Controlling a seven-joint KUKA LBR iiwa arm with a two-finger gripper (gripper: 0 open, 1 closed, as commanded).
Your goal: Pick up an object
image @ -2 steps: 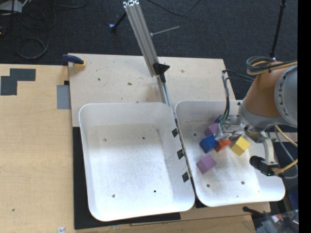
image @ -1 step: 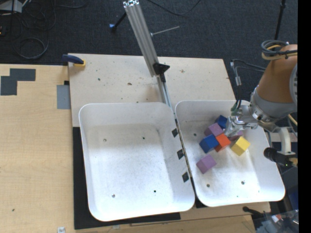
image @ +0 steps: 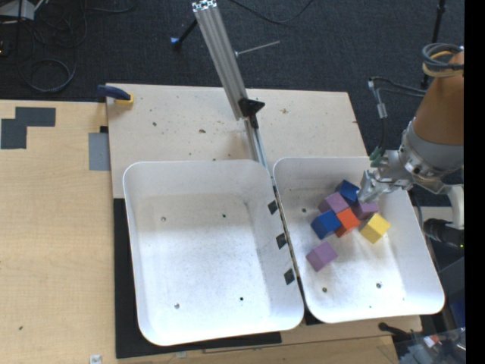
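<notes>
Coloured foam cubes [image: 346,217] clustered in right white plastic bin [image: 394,298], centre-right of frame, likely dumped as pick targets. Grey two-finger gripper [image: 370,194] positioned at cluster's upper right edge, beside purple cube [image: 367,208]; finger state cannot be told.

Arm [image: 439,120]: cut off at the right edge.
Gripper [image: 371,190] fingertips: too small to tell state.
Purple block [image: 368,208]: partly hidden by gripper.

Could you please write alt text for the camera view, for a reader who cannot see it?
The arm's gripper is lowered into the right bin, at a cluster of blue, purple, orange and yellow blocks. One purple block lies apart from the cluster, nearer the camera; the left bin sits alongside.
</notes>
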